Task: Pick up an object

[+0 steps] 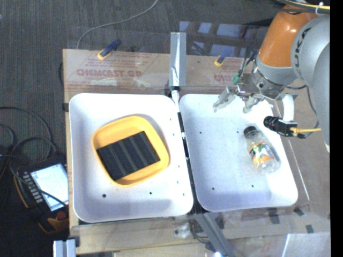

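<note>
A small clear plastic bottle (261, 151) with a dark cap and an orange label lies on its side in the right bin (225, 181), toward that bin's right side. My gripper (234, 104) hangs over the bin's far edge, up and to the left of the bottle, apart from it. Its two fingers (221, 101) are spread with nothing between them. A yellow dish holding a black ribbed block (129, 153) sits in the left bin (88, 197).
A metal divider post (175, 63) stands at the back between the bins. Blue and yellow clamps (109, 48) hold a cardboard sheet behind them. A tablet (45, 181) and cables lie on the floor at the left.
</note>
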### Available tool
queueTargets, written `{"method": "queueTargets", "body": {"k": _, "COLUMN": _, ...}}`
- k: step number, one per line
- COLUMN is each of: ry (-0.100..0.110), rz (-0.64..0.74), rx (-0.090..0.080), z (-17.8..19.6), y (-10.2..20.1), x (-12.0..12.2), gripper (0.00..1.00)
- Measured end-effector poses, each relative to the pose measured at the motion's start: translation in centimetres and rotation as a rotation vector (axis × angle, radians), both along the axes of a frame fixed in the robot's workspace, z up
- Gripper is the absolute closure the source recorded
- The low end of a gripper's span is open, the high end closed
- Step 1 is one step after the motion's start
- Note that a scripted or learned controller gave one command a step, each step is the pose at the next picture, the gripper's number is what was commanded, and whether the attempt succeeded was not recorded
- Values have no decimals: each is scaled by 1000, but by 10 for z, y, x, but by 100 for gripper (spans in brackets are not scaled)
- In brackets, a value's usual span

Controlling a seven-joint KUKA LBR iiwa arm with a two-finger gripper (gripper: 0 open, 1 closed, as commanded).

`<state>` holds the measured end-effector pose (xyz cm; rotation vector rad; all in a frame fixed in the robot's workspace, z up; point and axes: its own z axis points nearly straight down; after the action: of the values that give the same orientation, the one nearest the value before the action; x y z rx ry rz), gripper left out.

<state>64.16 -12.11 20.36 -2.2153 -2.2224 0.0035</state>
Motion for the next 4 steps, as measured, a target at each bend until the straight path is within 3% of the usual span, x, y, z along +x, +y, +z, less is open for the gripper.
{"method": "queueTargets", "body": {"k": 1, "ry": 0, "rz": 25, "rx": -2, "z": -30, "y": -64, "x": -51, "gripper": 0}}
{"method": "queueTargets", "body": {"k": 2, "ry": -2, "rz": -48, "rx": -1, "z": -18, "y": -29, "x": -2, "gripper": 0}}
{"method": "queueTargets", "body": {"k": 3, "ry": 1, "rz": -46, "rx": -2, "z": -11, "y": -28, "x": -1, "gripper": 100}}
{"method": "queueTargets", "body": {"k": 4, "ry": 1, "rz": -46, "rx": -2, "z": -11, "y": -28, "x": -1, "gripper": 0}}
